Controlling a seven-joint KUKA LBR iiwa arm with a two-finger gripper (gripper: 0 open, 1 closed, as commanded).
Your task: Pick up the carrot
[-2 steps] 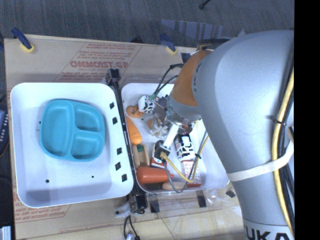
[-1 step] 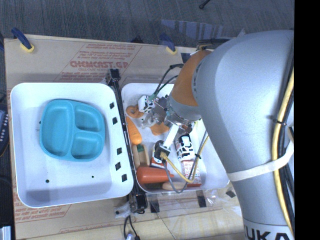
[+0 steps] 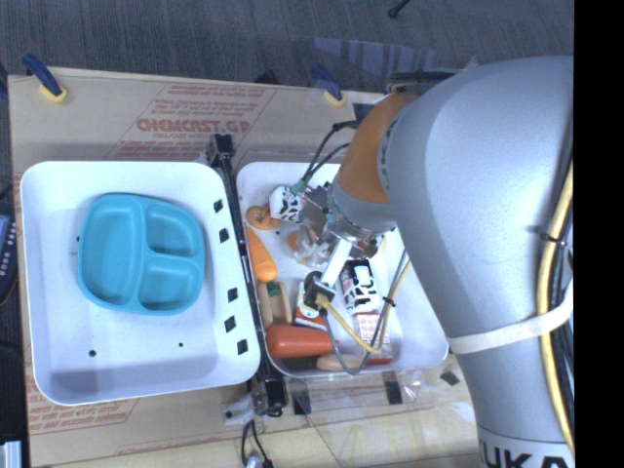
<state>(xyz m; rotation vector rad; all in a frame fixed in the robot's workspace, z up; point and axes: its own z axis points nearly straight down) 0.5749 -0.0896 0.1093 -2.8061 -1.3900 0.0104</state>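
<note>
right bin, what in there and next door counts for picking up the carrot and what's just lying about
For the job:
- carrot, by the left wall of the right bin

Just lying about:
- red-orange sausage-shaped item, same bin, near edge
- small black-and-white item, just beyond the carrot
- blue divided plate in the left bin

Two bins sit side by side on the bench (image 3: 127, 125), with the pincer (image 3: 310, 230) over the right bin (image 3: 414, 322). The carrot (image 3: 261, 257) lies just left of the pincer, along that bin's left wall. A sausage-shaped toy (image 3: 297, 340) lies nearer the camera. Well to the left, a divided plate (image 3: 141, 252) rests in the left bin (image 3: 58, 359).
</note>
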